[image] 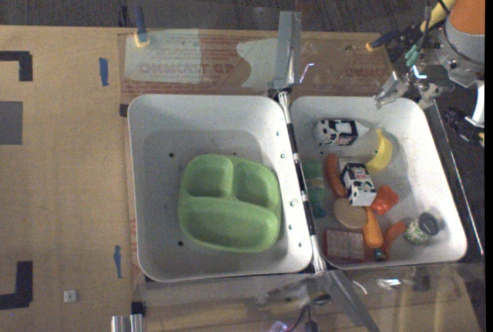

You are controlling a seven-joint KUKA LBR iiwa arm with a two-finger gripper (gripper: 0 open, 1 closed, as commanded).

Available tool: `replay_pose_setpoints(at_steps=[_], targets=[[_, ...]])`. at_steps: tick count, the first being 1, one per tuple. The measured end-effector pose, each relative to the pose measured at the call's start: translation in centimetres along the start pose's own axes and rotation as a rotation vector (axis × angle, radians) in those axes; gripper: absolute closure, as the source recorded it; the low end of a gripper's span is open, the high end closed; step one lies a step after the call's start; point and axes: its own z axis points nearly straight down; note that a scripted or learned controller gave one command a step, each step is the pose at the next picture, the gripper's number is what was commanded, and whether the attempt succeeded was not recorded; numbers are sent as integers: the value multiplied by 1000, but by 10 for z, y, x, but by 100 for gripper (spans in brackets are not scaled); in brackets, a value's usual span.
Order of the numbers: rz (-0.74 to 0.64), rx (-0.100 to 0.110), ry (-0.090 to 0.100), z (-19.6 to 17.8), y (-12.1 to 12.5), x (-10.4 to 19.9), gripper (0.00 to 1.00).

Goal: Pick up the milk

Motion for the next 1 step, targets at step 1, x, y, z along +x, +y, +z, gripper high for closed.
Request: replay_pose_setpoints(at_steps=[1], targets=[[203,-25,-2,122,-7,25,0]])
